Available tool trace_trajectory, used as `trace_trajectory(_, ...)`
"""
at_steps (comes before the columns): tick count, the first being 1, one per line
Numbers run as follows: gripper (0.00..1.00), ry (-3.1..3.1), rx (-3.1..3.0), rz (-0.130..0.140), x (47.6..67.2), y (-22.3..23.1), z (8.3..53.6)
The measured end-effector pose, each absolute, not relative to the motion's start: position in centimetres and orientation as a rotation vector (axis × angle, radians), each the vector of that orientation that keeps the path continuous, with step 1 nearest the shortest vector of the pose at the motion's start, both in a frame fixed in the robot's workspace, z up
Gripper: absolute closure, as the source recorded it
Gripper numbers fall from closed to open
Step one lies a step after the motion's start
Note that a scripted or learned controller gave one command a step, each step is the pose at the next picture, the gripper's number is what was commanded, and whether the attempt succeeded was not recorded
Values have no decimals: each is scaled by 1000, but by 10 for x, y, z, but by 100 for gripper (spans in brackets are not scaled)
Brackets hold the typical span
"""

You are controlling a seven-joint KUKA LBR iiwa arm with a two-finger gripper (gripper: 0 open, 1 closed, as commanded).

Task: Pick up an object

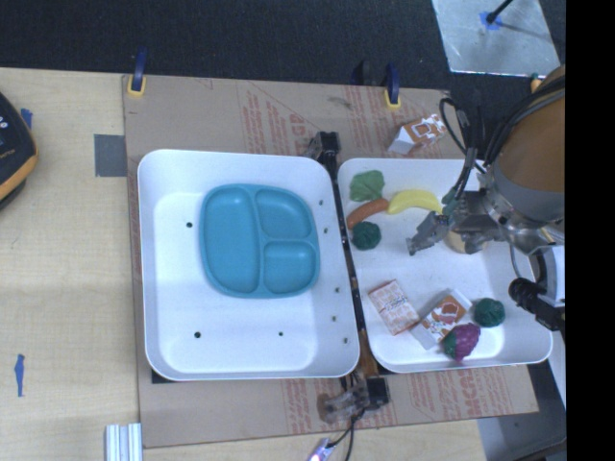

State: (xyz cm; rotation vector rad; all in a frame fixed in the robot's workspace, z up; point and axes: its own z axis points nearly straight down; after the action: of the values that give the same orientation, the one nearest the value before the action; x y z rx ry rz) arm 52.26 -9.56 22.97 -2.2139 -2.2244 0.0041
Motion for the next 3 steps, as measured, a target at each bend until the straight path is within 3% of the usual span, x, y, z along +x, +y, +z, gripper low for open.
trace_trajectory(1,0,-2224,-2216,6,487,-164,177)
trace_trajectory(2,0,-2225,-2215,5,545,-205,91)
trace_trajectory(3,0,-2224,-2217,1,640,-212,92)
